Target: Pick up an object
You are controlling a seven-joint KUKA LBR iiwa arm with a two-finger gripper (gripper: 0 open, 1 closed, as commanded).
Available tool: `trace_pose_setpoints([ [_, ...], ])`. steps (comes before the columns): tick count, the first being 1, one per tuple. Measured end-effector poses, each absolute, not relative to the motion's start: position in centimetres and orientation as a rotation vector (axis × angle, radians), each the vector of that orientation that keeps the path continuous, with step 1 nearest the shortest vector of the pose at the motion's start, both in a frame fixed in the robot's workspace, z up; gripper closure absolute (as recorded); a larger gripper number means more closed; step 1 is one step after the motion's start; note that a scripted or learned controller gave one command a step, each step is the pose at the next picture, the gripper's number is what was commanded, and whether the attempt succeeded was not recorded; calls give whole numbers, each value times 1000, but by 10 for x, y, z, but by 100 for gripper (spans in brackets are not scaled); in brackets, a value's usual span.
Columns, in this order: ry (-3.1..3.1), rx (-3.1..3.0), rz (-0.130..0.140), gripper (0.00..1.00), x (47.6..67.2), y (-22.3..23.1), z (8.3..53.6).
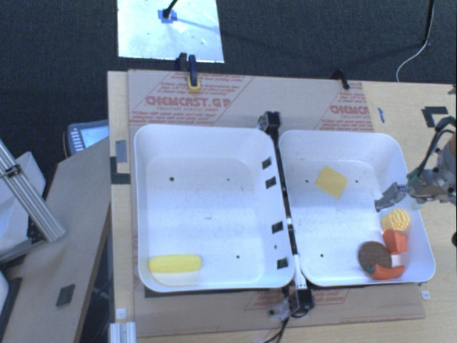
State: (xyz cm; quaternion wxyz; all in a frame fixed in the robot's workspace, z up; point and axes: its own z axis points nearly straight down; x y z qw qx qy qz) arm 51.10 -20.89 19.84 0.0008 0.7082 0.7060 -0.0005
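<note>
The gripper (392, 197) hangs at the right bin's (300, 191) right wall, above a cluster of toy food: a bumpy yellow corn piece (397, 220), an orange block (395, 241) and a brown disc (373, 255). Packed tightly, they could jam or slip. Its opening cannot be judged; it seemingly holds nothing.

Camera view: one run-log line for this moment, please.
gripper: over right bin, right edge | nothing seen held | corn piece: just below it

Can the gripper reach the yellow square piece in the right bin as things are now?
Probably yes. The yellow square piece lies alone on bare floor, apart from the pile in the corner, and the gripper hangs nearby.
</note>
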Motion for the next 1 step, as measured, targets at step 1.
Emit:
trace_pose_setpoints([
  [1, 2220, 2219, 1, 0, 513, -207, 198],
])
